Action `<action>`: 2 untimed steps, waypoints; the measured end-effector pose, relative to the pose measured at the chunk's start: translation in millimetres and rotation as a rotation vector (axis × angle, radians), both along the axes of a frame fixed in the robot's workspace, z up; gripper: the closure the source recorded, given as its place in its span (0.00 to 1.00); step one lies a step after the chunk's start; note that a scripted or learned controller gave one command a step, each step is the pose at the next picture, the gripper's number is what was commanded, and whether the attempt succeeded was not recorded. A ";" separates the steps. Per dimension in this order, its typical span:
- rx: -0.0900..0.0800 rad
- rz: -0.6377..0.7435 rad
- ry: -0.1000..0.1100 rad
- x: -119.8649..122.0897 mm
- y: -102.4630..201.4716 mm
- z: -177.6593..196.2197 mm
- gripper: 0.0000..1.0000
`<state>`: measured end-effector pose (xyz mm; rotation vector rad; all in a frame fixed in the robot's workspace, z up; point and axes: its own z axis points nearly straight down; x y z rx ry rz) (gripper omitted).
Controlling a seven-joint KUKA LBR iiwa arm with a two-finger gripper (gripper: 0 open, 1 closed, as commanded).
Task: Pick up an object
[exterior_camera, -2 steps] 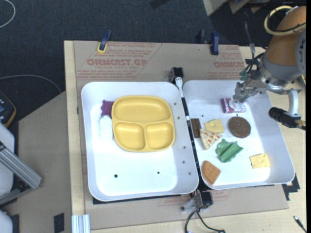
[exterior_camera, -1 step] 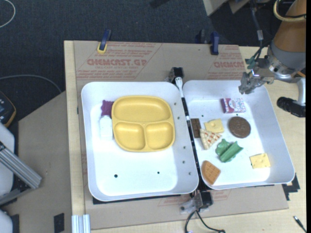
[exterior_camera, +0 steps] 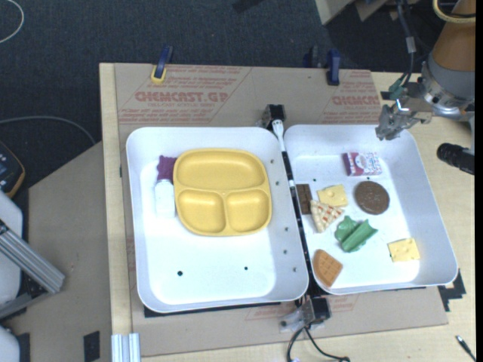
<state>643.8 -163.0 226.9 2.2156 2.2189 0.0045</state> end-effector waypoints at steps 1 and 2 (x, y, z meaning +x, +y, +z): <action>0.003 0.002 0.008 -2.5 43.2 -2.2 1.00; 0.004 0.004 0.009 -3.5 93.7 -11.6 1.00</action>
